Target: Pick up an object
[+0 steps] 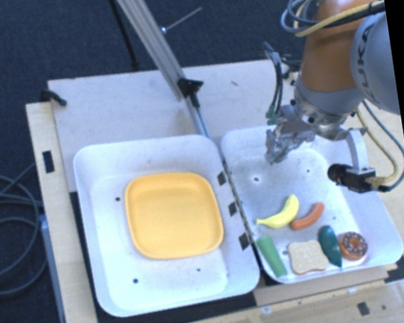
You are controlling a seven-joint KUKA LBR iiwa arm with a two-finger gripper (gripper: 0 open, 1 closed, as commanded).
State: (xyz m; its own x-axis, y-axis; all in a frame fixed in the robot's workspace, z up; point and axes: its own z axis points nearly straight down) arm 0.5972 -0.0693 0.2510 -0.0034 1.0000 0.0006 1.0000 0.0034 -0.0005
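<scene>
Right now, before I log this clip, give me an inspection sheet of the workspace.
Surface: bench with left bin and right bin, side by side.
Job's things: banana, sausage, green stick, bread slice, green pepper and donut in the right bin's near half.
Clutter: yellow plate in the left bin.
Grippers: gripper over the right bin's far part, holding nothing visible.
Cables: yellow and black cables along the arm; black loops left of the bench.
Surroundings: dark floor; slanted metal pole.
</scene>
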